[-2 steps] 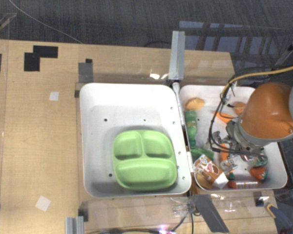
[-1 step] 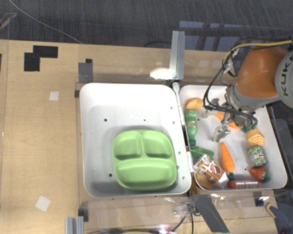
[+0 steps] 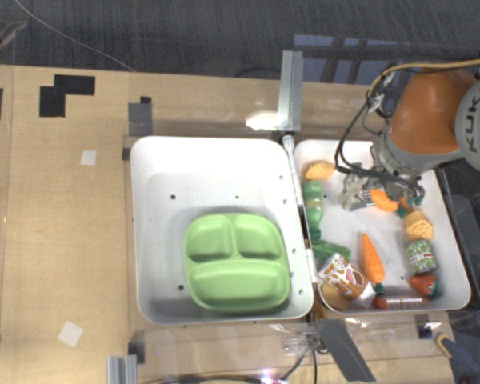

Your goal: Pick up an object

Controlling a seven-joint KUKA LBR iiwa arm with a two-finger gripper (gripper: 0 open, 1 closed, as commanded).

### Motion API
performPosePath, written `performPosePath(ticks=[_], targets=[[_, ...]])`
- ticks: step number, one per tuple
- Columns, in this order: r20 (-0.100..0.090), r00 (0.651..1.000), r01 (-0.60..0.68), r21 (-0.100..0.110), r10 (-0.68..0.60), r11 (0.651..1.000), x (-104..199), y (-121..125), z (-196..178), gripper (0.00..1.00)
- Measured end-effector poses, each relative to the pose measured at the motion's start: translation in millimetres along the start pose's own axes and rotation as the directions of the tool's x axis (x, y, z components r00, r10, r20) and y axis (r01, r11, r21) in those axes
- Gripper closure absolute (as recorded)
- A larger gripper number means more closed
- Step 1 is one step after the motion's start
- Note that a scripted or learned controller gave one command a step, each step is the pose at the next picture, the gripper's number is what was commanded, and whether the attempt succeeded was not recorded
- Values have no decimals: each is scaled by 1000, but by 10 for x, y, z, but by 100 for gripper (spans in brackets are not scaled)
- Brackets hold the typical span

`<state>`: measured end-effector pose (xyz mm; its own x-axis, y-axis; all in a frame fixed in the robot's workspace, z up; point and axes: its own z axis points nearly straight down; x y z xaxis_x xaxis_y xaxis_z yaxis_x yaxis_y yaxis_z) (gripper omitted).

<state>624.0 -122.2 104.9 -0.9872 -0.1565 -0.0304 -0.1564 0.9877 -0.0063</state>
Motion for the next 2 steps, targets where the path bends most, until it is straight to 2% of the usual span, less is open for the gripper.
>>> performPosePath(ticks=[1, 2], targets=[[-11, 898, 440, -11, -440, 898, -475, -7, -357, 100], [-9, 737, 676, -11, -676, 737, -408, -719, -1340, 100]])
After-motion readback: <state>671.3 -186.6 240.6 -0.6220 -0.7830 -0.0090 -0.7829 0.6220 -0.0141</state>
